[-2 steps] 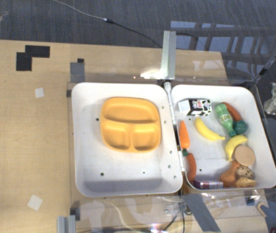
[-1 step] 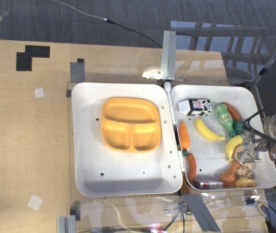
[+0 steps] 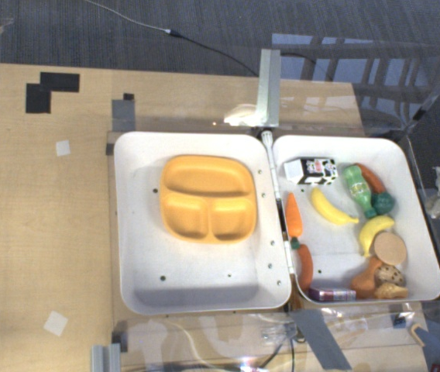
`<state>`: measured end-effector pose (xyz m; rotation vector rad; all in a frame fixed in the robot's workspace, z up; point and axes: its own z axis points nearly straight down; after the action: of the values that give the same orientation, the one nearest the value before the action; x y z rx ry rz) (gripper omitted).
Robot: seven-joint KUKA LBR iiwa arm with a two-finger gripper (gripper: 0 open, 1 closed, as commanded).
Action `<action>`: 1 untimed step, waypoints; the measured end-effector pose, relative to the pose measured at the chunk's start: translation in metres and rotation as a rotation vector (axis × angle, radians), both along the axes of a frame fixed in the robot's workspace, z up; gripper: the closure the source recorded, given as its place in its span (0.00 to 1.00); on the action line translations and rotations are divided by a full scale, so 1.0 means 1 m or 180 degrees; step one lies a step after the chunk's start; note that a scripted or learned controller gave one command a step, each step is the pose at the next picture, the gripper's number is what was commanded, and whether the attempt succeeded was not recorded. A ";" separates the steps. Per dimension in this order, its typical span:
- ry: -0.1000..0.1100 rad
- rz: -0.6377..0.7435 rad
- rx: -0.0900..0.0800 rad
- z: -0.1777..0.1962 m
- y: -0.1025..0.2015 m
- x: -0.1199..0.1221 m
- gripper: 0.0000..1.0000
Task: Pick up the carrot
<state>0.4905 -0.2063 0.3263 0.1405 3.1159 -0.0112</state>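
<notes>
carrot (image 3: 293,215): right bin (image 3: 414,184), against its left wall; long axis front-to-back, leafy end nearer the camera
bananas: two
bins: two
yellow divided tray (image 3: 207,198): one, in left bin (image 3: 139,231)
claw: can't tell

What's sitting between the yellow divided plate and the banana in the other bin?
In the camera view, the carrot lies between the yellow divided plate and the banana, along the right bin's left wall, past the rims where the bins meet.

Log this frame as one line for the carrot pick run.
phase: pre-grasp | carrot: lying at left wall of right bin, untouched | left bin: yellow tray
</notes>
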 end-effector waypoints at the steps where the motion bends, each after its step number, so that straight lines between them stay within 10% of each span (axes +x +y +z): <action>1: -0.0003 0.0403 -0.0014 0.127 0.001 -0.002 1.00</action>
<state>0.4888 -0.2058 0.4533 -0.0569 3.1169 -0.0155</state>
